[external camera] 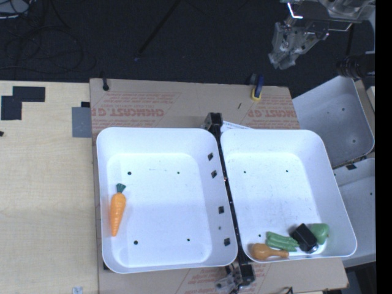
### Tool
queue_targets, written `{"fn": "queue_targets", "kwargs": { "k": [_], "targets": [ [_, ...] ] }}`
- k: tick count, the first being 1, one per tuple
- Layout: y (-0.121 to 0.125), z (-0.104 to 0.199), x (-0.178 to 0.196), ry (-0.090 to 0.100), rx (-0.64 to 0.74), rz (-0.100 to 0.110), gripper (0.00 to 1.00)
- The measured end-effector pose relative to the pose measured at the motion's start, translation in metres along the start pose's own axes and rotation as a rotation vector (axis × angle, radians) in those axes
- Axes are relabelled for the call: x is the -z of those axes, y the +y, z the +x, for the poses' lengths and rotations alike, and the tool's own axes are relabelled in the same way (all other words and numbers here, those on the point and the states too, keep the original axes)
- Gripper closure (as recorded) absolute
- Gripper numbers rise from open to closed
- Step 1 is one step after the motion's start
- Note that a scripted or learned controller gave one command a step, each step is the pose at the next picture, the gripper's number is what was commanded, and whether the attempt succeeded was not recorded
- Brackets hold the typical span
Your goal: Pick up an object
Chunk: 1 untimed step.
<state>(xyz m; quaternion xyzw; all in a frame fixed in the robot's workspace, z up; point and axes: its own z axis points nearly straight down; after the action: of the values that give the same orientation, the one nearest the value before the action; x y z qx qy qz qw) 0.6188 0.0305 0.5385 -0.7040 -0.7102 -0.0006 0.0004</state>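
End effector [288,48] high at upper right, above dark floor beyond the table [43,182]; grip state impossible to tell. Right bin [278,146]: four items in near corner — green bean pod [280,241], black block [304,237], green piece [320,230], orange-tan gourd [267,252]. Left bin [153,143]: one toy carrot [117,208]. Cardboard sheet [184,103] beneath both.
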Motion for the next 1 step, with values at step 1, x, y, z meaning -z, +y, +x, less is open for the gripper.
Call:
{"fn": "queue_targets", "kwargs": {
  "k": [1],
  "targets": [
    [0.0268,0.09,-0.0022,-0.001,-0.001,0.003,1.0]
  ]
}}
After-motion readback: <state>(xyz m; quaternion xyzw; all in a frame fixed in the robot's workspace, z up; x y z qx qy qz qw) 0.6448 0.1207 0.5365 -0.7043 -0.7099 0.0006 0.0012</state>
